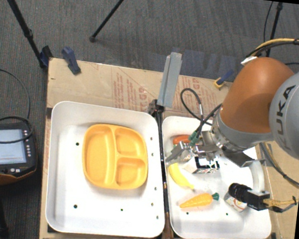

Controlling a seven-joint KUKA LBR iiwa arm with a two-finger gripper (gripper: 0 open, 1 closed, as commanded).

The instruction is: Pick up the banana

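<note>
- Grey carpet is surrounding the cardboard-topped table [116, 84], which is carrying two shallow white bins so things stay contained.
- Sitting in the left bin [58, 186] is a yellow plastic divided plate [115, 156].
- Lying in the right bin [255, 228] is the small yellow banana [180, 176], beside an orange toy carrot [199, 200].
- Hovering just above the banana's upper end, the end effector [180, 153] is holding nothing visible; whether it is spread or closed, I cannot tell.
- "KUKA" lettering is showing on the grey arm [295, 111].
</note>
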